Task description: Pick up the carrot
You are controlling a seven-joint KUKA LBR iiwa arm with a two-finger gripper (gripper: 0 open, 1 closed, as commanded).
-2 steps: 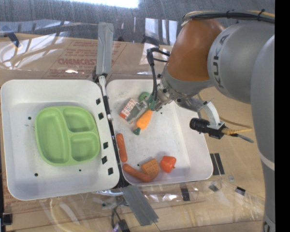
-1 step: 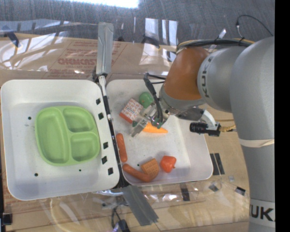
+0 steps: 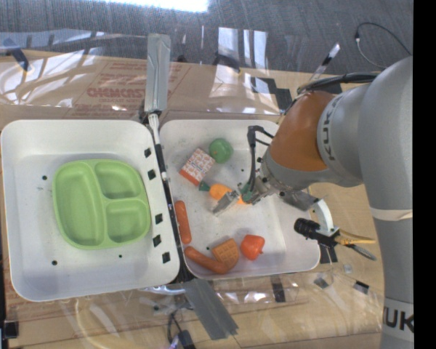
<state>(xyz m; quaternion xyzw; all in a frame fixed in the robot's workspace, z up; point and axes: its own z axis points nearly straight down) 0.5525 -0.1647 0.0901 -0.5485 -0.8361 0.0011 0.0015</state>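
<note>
arm (image 3: pixel 363 144) reaches in from right, highest over desk | claw (image 3: pixel 236 197) low in right bin (image 3: pixel 269 133), grip state cannot tell | carrot (image 3: pixel 219 191) touching claw's left side, bin centre, long axis toward the claw | 1 arm.

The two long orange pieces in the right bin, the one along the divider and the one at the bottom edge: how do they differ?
The slim orange stick beside the divider lies nearly along the divider wall; the thicker orange-red stick at the bottom edge lies slanted along the near wall. The divider one lies apart from other items; the bottom one touches a tan waffle-textured block. Both are long, orange and lying flat in the right white bin, apart from the hand.
</note>
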